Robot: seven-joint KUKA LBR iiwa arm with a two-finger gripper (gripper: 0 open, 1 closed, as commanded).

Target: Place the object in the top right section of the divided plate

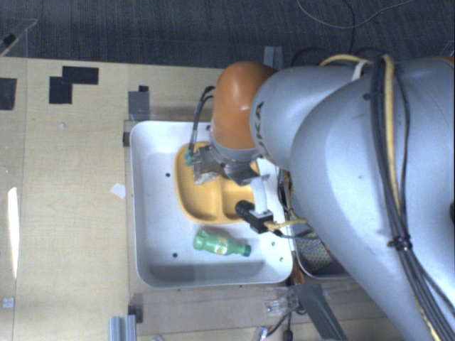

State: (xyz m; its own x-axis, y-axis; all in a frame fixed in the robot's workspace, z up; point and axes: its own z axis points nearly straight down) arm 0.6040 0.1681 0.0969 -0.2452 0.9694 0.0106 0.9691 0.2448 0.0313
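Surface (64, 212) of pale wood on the left, smooth and bare-looking. Next, the shallow white bin (149, 212), glossy plastic with rounded corners. Inside it sits a yellow divided plate (202, 201), and just below that a green bottle (220, 244) lies flat on the bin floor, long axis left-right, neck pointing right. Over the plate, the end effector (210, 165); its state I cannot tell. Grey arm (355, 162) looms right.

A white bin (153, 212) sits on the pale wooden bench (64, 190). Black angular marks (71, 84) lie at the bench's far left, and a thin cable (341, 9) loops across the dark carpet (142, 16) beyond.
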